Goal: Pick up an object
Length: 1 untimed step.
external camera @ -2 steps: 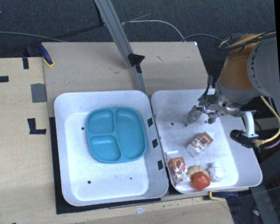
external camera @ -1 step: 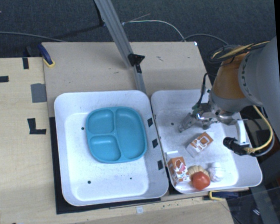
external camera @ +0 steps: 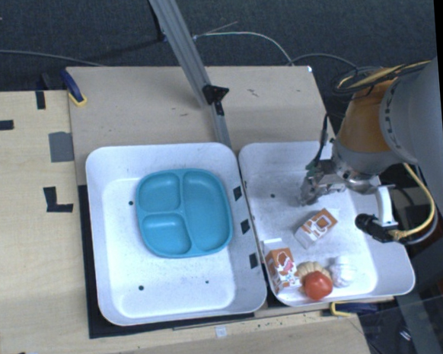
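Gripper low over right bin floor, finger state unreadable, small carton just beside, tomato at bin's near edge

You'll find no legible text: the two small cartons below the gripper carry printing too small to read.

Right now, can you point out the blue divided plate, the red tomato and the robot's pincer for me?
blue divided plate (external camera: 184,212): camera view, on the ridge where its three compartments meet.
red tomato (external camera: 316,285): camera view, middle of its round top.
pincer (external camera: 311,192): camera view, at its fingertips.
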Tool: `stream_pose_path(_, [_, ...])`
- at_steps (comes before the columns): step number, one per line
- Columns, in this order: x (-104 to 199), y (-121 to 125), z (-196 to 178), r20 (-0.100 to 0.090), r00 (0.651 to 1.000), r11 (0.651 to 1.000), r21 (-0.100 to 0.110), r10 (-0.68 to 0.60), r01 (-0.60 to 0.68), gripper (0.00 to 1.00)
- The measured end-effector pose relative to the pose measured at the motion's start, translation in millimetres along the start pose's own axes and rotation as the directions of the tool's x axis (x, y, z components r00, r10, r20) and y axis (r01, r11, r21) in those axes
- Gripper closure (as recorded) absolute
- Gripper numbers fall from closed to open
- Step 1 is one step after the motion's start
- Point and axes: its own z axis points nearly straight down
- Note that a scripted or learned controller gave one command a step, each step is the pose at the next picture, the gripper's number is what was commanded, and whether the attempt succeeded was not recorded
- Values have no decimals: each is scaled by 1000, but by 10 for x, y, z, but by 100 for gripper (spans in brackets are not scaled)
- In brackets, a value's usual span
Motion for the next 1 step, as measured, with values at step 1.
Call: stream_pose_path(1, [110, 21, -539, 1, 1000, 1000, -6, 0, 0, 100])
